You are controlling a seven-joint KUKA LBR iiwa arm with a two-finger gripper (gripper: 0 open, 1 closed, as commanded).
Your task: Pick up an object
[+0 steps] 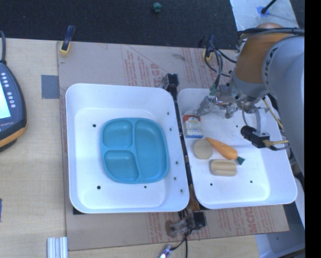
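Risks first. The pickable items sit bunched together in the right bin (257, 192): a carrot (222, 148), a round tan disc (202, 149) just beside its tip, a pale bread-like block (223, 167) just below both, and a small red-and-white carton (192, 126) near the bin's left wall. A descent onto any of them is likely to nudge a neighbour or straddle two at once; the carrot's tapered, rounded form could roll or squirt out of a pinch. The carton lies close to the divider between bins, so the wall may block one side of a grasp there. Cables around the wrist hang near the bin's upper edge and could snag.

Arm pose. The arm (281, 63) enters from the right, orange band above the wrist, bent over the upper part of the right bin. The end effector (225, 102) hangs above the bin's top left area, near the carton, well apart from the carrot group. Cannot tell how far apart it is set; nothing is visibly gripped.

The left bin (79, 144) holds a blue divided plate (134, 150). A teach pendant (1, 106) rests at the worktop's (26, 187) left edge.
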